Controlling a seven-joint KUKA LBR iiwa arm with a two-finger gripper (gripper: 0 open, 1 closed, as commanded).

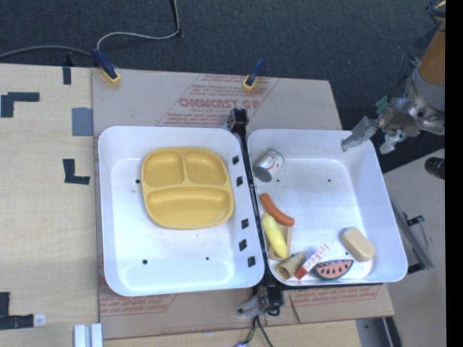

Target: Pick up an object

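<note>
Objects for picking lie in the right bin (362, 166), clustered along its left wall and near corner. A hot dog (276, 210) of smooth orange-red plastic lies next to the divider, long axis running diagonally from upper left to lower right. Just below it, a yellow banana-like piece (274, 236) lies nearly lengthwise along the wall, touching a tan cone-shaped item (290, 264). A small red-and-white packet (314, 258) points diagonally toward the upper right. A watermelon slice (333, 270), red with dark seeds and a green rind, rests at the near rim. A beige rounded block (357, 243) lies tilted beside it. A shiny metallic can (268, 163) lies on its side near the far left corner.

The jaws (377, 139) hang at the far right rim of this bin, well apart from every object. Two grey fingers (357, 136) appear spread apart with nothing between them.

The left bin (123, 215) holds a yellow compartment plate (187, 187) of matte plastic. Both bins rest on the table (43, 194).
</note>
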